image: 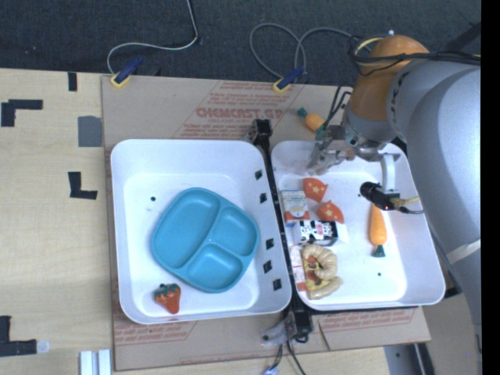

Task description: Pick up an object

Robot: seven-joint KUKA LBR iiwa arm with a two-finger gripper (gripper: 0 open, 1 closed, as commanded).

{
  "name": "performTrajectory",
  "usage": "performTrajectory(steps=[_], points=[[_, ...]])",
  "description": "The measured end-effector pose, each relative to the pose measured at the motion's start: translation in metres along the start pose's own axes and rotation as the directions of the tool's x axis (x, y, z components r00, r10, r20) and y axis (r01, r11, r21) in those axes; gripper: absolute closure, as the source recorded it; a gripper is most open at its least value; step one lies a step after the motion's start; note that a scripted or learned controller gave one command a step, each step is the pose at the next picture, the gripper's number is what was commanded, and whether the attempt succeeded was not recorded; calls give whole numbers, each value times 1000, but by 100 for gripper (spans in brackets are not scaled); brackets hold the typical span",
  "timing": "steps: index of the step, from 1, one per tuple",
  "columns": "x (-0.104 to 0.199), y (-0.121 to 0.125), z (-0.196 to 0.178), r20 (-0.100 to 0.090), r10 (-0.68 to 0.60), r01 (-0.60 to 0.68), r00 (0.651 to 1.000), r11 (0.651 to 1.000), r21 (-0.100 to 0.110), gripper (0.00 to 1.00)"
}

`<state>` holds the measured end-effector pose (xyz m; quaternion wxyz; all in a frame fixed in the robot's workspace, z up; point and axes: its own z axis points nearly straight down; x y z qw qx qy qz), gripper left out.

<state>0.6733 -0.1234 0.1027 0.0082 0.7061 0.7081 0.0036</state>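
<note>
My gripper [322, 159] hangs over the far left corner of the right bin [414, 287], just above its floor. Nothing shows in its grasp. In front of it lie two red-orange wedge pieces [314, 187] [330, 212], a small pale packet [294, 203] and a black-and-white toy [316, 230]. A tan hot-dog-like toy [319, 269] sits at the near side of that bin. An orange carrot [378, 228] lies toward its right side.
The left bin [125, 170] holds a blue divided plate [205, 239] and a strawberry [166, 297] at its near left corner. A small orange carrot-like piece [312, 120] lies on the cardboard behind the right bin. The grey arm [445, 131] covers the right bin's far right.
</note>
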Motion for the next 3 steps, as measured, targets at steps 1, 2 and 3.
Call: performTrajectory(steps=[1,2,3], points=[[0,0,0,1,0,0,1000,1000,0,0],[20,-30,16,-5,2,-2,1000,1000,16,0],[20,-29,7,-4,1,-1,1000,1000,15,100]])
